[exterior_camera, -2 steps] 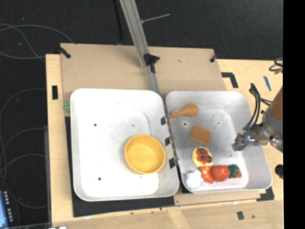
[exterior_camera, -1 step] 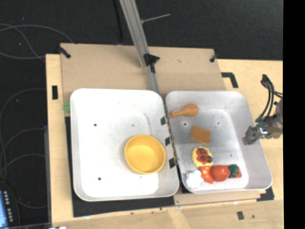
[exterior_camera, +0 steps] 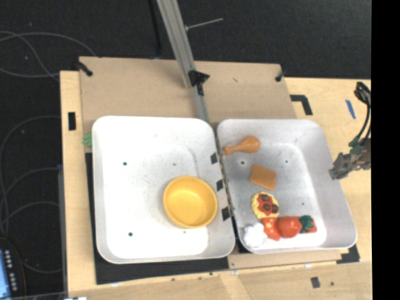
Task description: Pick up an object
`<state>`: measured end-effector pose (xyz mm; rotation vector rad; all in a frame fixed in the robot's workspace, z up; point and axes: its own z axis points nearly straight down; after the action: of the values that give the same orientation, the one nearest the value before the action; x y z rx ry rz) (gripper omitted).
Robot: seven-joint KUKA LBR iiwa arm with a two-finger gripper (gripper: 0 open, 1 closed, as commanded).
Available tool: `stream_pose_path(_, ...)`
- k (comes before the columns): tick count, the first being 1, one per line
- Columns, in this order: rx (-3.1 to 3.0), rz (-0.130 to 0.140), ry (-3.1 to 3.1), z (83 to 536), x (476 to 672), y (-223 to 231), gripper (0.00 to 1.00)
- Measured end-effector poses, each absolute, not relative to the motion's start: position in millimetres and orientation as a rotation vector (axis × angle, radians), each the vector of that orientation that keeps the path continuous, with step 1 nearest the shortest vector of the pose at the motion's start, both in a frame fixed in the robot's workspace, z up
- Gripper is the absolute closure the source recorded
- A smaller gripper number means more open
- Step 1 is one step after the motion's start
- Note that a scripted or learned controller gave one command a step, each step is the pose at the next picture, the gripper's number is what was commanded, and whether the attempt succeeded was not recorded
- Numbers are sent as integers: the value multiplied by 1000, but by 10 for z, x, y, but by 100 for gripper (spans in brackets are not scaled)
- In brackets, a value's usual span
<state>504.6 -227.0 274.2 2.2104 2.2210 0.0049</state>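
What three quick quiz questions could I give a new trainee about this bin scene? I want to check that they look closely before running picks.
1. True or false: the yellow bowl sits in the left bin.
2. Which item lies nearest the far edge of the right bin? A) the drumstick B) the tomato C) the brown block
3. Fill in: the gripper is over the right bin's ____ rim.

Key: 1 true; 2 A; 3 right.
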Motion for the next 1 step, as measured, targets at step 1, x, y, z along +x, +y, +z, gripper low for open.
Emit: stream_pose_path(1, 2211, 4, 2230, 2810, 5077, -1723, 100)
